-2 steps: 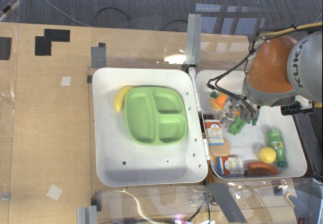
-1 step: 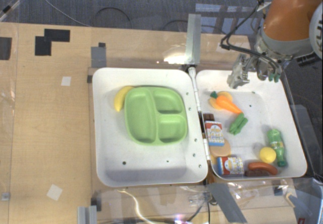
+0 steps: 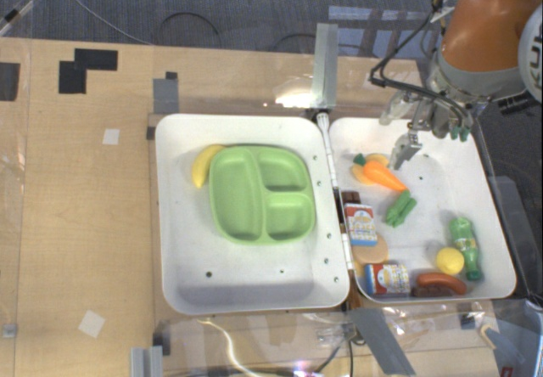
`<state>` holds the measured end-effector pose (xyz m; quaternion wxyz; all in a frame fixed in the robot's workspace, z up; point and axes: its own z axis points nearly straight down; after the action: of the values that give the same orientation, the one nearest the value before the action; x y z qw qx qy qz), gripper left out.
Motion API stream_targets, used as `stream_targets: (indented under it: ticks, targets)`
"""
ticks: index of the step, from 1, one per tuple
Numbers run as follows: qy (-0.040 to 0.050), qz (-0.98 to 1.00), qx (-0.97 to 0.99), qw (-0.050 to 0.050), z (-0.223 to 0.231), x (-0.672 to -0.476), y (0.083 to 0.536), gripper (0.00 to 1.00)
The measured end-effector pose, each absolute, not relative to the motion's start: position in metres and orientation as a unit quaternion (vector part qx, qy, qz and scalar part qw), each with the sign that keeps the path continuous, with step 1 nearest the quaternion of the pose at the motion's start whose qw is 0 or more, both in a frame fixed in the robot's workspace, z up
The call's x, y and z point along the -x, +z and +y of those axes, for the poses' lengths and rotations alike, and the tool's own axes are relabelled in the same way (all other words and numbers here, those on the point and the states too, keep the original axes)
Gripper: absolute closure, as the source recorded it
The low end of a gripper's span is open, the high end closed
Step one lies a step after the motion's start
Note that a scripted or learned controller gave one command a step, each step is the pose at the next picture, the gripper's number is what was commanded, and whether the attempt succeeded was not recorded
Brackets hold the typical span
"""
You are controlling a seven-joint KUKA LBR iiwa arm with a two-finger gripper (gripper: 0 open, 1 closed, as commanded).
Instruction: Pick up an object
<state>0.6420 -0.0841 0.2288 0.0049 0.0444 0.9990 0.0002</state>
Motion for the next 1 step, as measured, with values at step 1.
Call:
stream_targets:
  ticks: [1]
  targets:
    - [-0.0010,0.998,0.068,0.009,-0.1101,-0.6371,0.1008,0.00]
